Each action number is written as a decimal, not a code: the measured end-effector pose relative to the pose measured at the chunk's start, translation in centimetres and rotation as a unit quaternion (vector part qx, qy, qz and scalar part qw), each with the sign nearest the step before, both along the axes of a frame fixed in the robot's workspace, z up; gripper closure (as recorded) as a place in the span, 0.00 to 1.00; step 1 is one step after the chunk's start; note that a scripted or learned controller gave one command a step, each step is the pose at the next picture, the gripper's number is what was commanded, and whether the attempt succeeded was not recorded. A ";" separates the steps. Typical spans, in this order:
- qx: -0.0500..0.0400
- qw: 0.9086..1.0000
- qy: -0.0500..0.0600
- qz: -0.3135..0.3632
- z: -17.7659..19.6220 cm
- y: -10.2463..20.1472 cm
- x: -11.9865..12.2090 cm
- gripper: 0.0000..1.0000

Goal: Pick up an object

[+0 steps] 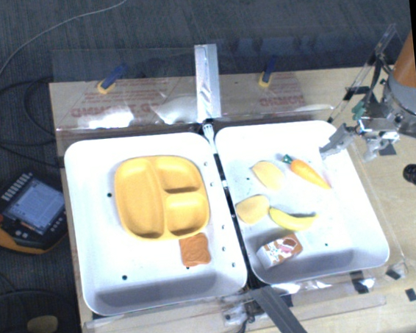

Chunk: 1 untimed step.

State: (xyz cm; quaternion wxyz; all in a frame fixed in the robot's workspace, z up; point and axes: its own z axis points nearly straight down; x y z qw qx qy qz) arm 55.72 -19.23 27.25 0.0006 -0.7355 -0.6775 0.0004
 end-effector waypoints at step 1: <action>-0.002 1.000 0.000 0.027 -6.7 -1.3 6.6 0.00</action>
